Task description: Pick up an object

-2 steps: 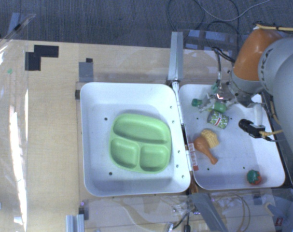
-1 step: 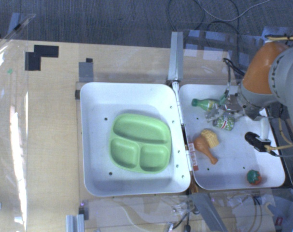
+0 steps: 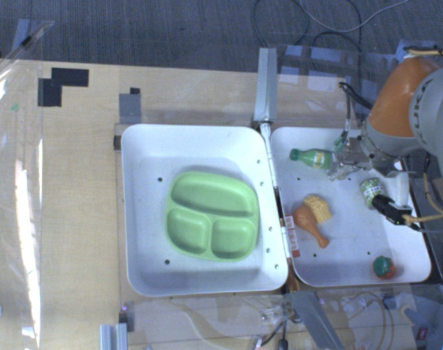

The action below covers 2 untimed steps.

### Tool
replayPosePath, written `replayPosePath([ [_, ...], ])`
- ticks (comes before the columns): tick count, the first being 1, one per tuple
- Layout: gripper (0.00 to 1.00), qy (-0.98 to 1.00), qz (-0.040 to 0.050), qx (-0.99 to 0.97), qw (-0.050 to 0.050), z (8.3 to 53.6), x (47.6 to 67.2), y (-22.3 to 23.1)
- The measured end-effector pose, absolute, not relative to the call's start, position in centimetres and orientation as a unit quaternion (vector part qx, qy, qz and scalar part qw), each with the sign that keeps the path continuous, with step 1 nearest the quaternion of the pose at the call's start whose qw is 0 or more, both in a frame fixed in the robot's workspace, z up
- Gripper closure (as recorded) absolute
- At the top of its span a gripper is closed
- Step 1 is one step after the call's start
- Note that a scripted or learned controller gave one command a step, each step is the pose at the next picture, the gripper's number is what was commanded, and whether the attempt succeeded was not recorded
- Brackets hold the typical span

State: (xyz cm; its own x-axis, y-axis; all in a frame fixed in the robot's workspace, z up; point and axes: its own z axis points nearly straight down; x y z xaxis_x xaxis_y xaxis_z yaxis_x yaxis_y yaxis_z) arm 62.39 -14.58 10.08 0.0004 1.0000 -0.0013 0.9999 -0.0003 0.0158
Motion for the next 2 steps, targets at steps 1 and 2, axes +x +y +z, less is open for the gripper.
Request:
replayPosePath([
  [1,0.0,0.707,0.0051,0.707,0.006,10.1,62.4,-14.6],
  [2,0.0,0.769,-0.0018,0.639,0.001,9.0,66.9,-10.8],
])
